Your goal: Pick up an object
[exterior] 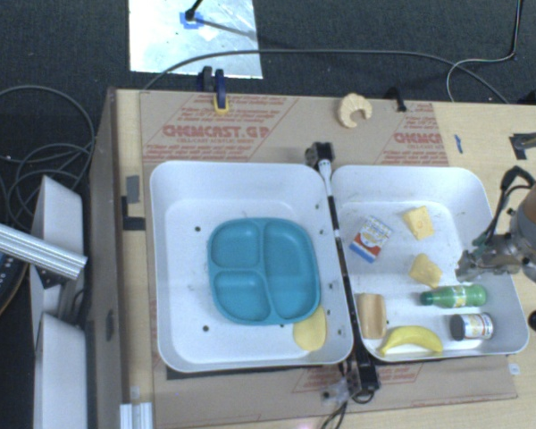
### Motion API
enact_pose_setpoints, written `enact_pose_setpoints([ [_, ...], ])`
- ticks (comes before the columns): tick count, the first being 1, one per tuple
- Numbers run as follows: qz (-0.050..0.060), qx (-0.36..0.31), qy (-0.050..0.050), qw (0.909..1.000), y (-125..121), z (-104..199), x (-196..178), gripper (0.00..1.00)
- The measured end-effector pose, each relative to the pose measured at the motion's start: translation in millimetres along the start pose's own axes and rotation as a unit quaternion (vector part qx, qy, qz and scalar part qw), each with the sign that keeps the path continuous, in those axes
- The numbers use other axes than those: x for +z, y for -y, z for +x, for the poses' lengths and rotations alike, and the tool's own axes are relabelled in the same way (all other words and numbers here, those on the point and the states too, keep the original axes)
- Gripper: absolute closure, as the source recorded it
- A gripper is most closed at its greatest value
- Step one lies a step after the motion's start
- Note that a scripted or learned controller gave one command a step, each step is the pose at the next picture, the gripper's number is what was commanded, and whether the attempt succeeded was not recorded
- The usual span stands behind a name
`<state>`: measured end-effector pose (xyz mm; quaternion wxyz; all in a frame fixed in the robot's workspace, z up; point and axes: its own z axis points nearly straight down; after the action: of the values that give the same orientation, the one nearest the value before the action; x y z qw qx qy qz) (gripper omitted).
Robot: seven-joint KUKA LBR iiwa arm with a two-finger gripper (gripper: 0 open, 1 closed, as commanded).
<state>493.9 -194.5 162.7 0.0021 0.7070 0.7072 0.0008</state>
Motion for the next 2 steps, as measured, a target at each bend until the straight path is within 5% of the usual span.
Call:
enact_pose_setpoints([
  [1, 0.001, 0.0, 0.0, 1.0, 0.3, 0.5, 0.7, 0.0],
  [2, 0.0, -0.001, 0.0, 1.0, -26.4, 45.8, 77.6, 0.0],
])
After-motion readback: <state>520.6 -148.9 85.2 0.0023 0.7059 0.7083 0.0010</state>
